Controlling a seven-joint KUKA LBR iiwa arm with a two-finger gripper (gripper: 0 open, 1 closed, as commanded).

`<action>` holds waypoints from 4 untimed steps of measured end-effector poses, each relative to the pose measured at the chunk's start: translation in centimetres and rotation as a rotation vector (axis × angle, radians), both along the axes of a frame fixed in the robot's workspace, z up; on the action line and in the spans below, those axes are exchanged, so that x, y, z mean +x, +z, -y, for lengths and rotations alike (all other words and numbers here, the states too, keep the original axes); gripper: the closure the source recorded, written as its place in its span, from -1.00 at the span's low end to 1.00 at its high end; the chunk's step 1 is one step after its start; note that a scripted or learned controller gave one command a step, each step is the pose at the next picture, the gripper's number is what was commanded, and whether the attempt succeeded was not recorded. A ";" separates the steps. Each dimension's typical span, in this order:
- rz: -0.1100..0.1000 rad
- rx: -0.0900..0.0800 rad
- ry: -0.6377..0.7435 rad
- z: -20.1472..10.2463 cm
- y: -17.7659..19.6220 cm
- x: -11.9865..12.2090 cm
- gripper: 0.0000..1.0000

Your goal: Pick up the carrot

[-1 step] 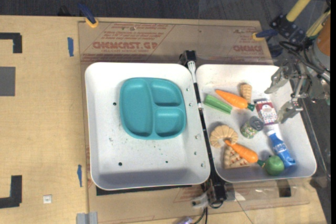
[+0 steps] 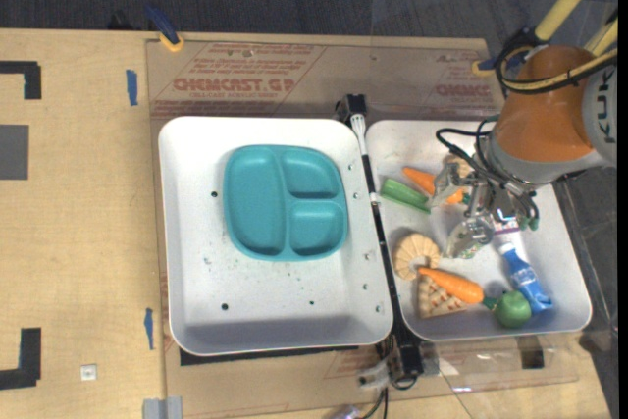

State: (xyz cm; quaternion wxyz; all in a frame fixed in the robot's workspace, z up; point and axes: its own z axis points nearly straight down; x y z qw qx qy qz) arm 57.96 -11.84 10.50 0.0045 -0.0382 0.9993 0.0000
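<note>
The front rim of the left bin [image 2: 285,340] sits closest to the camera, so starting there: big shallow white bin with a teal divided plate [image 2: 285,201] sitting in it, roughly in the middle, nothing on the plate. Right next to it is the right bin [image 2: 569,309], which is where all the clutter is.

The arm [image 2: 545,108] comes in from the right with its orange band over the bin's upper right part, and the gripper [image 2: 475,233] hangs over the middle of that bin. Honestly can't tell from this angle what the pincer is doing, too much metal and cable in the way.

The carrot [image 2: 453,285] lies just below and a bit left of the gripper, toward the front of the right bin, resting across a waffle-looking wedge [image 2: 437,299]. Not between the fingers as far as I can see.

Other bits: a blue tube [image 2: 523,278] on the right, a green pepper-ish piece [image 2: 404,194] near the divider, a round cookie-like thing [image 2: 413,253], and a little green ball [image 2: 511,308] by the carrot's tip.
</note>
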 end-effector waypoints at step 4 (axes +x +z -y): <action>-0.002 0.005 -0.606 -2.6 3.9 5.9 1.00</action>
